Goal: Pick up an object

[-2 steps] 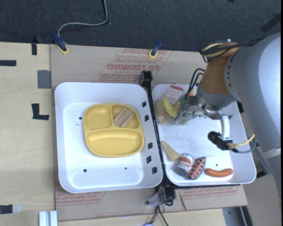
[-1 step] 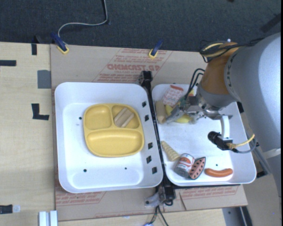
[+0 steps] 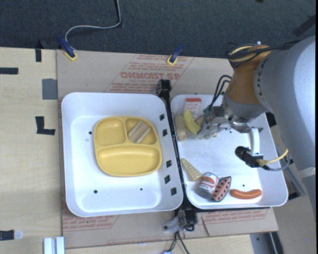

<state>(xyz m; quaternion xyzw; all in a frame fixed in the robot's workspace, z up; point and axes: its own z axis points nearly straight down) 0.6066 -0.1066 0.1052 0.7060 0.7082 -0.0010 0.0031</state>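
Sausage, orange-red point(image 3: 246, 193), lies at near edge of right shallow white bin point(image 3: 275, 194). Beside it: striped red-and-dark wedge toy point(image 3: 221, 189) touching small silver-and-red tin can point(image 3: 206, 184); ridged cream cone piece point(image 3: 190, 169) just beyond. Left shallow white bin point(image 3: 77, 157) carries yellow plastic divided tray point(image 3: 126, 147), tan wooden block point(image 3: 140, 132) in tray's far-right compartment. Farther back in right bin, yellow banana toy point(image 3: 190, 121), gripper point(image 3: 208, 129) low just beside it; grip state cannot be told.
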